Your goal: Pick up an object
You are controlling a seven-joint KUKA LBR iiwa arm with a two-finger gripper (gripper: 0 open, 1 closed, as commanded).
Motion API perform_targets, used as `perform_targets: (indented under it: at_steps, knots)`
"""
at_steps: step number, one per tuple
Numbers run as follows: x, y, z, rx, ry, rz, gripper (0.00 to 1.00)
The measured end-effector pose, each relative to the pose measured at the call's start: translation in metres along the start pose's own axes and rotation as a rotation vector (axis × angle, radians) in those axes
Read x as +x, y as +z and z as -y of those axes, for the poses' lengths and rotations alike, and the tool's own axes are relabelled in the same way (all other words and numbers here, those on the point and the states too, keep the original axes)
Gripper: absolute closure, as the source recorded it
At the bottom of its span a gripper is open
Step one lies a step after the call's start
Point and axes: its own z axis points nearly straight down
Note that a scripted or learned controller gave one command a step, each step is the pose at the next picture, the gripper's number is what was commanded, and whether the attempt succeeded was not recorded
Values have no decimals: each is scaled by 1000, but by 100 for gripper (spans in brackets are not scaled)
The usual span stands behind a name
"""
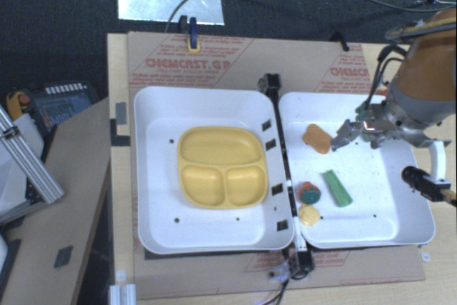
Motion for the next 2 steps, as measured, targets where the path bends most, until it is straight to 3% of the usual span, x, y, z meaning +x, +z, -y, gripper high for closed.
perform_targets:
  at_steps: [2]
  knots:
    - [1, 99, 5, 1, 1, 0, 0]
